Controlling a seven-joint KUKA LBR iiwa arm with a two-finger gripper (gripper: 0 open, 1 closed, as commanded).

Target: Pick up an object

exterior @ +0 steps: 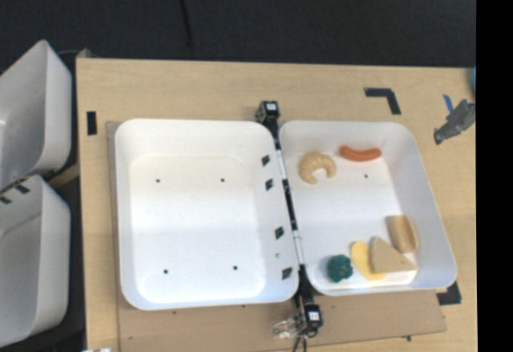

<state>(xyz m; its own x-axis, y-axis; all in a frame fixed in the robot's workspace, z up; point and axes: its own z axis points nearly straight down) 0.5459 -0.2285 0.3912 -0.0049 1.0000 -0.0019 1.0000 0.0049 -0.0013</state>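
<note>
I am viewing two white bins sitting side by side on the bench (200, 86). The right bin (401, 206) is holding everything: a croissant (317, 167) and a sausage (360, 153) toward twelve o'clock, well apart from a bread roll (402, 232), a wedge of cheese (388, 258), a yellow slice (362, 256) and a green broccoli piece (339, 267) clustering toward five o'clock. The left bin (192, 210) is lying alongside. A grey part (454, 121) is showing at three o'clock — jaws: I cannot tell.
</note>
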